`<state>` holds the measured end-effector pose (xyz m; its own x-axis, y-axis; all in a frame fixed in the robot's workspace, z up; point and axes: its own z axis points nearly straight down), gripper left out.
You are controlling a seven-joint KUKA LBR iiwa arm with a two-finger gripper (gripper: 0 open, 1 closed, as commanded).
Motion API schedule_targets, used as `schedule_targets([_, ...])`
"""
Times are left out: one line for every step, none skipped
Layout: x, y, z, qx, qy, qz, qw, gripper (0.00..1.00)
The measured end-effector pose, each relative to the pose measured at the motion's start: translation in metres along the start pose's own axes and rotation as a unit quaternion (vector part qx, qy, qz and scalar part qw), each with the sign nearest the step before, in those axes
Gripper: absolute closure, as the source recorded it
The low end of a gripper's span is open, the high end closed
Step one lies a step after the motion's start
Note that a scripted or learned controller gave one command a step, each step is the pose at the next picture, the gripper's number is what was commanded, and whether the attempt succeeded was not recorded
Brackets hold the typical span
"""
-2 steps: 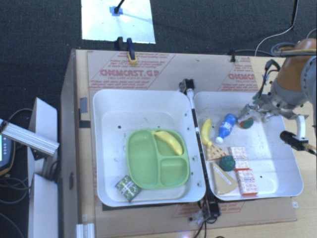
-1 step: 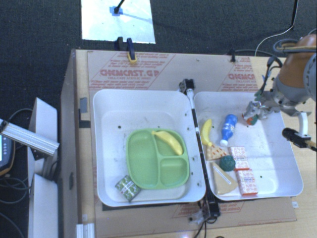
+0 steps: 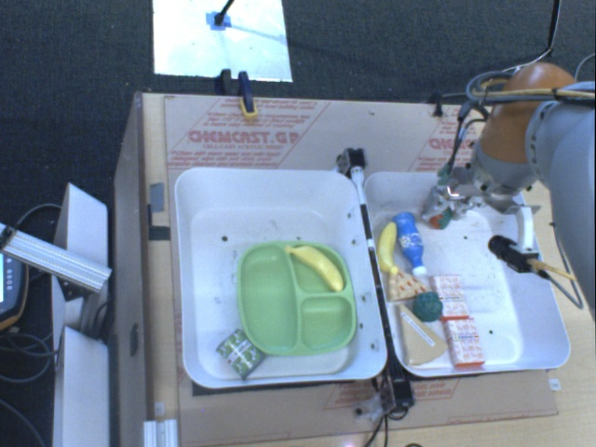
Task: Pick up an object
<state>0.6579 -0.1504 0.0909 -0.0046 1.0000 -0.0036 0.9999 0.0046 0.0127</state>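
Grey arm with orange band [image 3: 521, 110] reaching in from the right, two-finger gripper [image 3: 443, 210] low over the far left part of the right shallow white bin [image 3: 540, 343], fingers closed on a small red-and-green object [image 3: 440, 219]. Just near and left of it in that bin: blue plastic bottle with white cap [image 3: 409, 238], yellow banana [image 3: 387, 247], dark green ball [image 3: 427, 305], red-and-white packets [image 3: 458, 319]. In the left white bin [image 3: 200, 277]: light green divided plate [image 3: 296, 298] with a second yellow banana [image 3: 317, 265], small green patterned box [image 3: 240, 352] at its near left corner.
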Motion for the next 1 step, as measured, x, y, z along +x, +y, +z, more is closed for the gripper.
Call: schedule_targets([0.0547,0.0128,-0.0602,0.004,0.002,-0.001,1.0000,1.00])
